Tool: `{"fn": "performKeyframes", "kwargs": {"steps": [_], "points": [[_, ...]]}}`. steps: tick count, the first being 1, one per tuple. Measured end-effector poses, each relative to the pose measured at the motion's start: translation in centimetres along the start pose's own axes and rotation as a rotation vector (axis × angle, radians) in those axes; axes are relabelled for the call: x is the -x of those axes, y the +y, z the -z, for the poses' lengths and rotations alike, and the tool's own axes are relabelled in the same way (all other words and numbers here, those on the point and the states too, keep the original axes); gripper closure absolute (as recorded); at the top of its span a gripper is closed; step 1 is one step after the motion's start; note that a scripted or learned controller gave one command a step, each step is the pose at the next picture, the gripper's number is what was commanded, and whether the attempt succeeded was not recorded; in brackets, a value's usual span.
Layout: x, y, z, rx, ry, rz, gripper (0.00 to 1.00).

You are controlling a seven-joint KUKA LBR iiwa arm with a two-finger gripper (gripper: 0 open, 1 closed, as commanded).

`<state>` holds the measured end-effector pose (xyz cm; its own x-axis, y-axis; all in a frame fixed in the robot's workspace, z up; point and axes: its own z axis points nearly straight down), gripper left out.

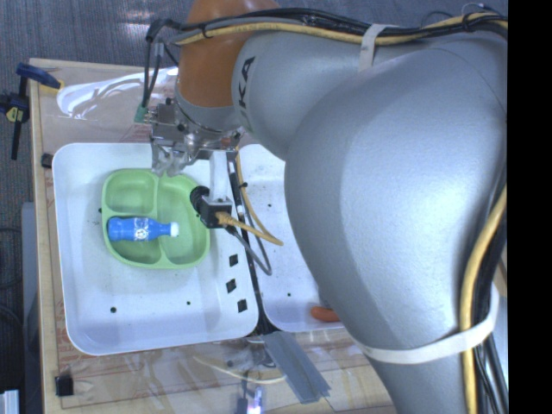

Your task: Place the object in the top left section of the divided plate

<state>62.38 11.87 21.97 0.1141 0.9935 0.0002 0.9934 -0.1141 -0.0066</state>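
The end effector, its grip state impossible to tell, is hovering over the green divided plate where a blue bottle is lying.

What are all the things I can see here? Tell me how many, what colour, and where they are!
divided plate: one, green, in the left bin.
bottle: one, blue with a white cap, lying on its side in the plate's lower section.
orange thing: one, in the right bin at the arm's edge, too hidden to name.
bins: two, white, side by side on the bench.
clamps: blue and black, at the bench's left edge.
arm: one, grey with an orange band, reaching from the right.
hand: one, over the plate's top rim.
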Motion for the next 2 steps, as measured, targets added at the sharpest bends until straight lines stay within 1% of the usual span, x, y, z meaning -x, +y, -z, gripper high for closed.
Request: {"fn": "performKeyframes", "kwargs": {"steps": [1, 2], "points": [[-3.4, 1.1, 14.7, 0.003, -0.002, -0.169, 1.0], [-0.2, 3.2, 16.0, 0.003, -0.002, -0.177, 1.0]]}}
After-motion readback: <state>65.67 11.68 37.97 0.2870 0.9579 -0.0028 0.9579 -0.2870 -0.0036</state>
